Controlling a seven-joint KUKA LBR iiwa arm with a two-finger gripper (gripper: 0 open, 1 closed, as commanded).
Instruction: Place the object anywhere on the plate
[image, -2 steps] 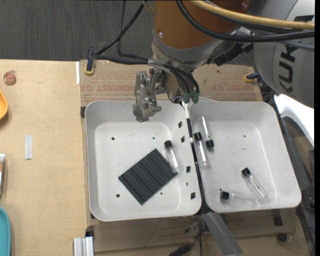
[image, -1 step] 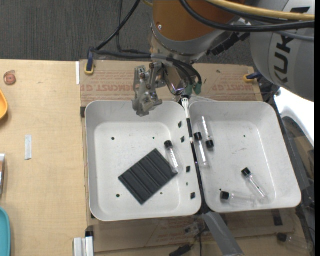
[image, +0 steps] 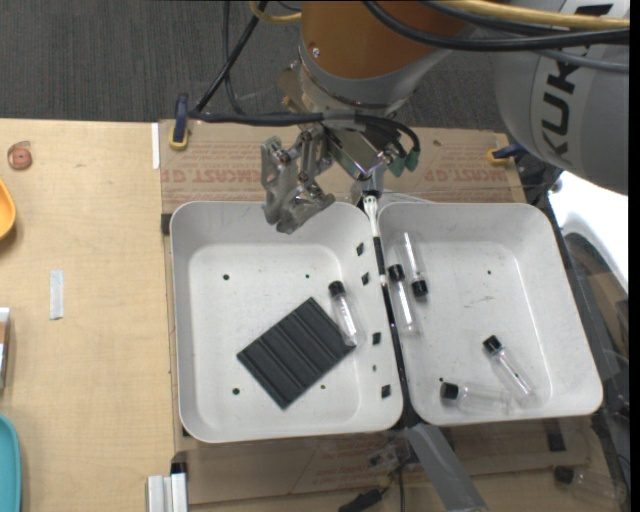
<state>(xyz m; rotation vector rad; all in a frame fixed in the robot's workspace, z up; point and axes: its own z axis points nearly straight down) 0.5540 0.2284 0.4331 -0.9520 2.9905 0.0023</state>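
Camera view: the metal claw (image: 293, 205) hangs over the left bin's (image: 200, 400) back rim, whether spread or pressed together I cannot tell. Below it, a dark ribbed rectangular plate (image: 293, 352) lies flat and askew on the smooth white floor, a clear black-capped tube (image: 343, 312) touching its right corner. More such tubes (image: 407, 285) lie in the right bin (image: 560, 300).

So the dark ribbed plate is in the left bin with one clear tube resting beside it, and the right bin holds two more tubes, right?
Not quite. The camera view shows four tubes in the right bin, not two: two near its left wall and two near its front. The rest holds: the dark ribbed plate lies in the left bin, with one clear tube at its edge.
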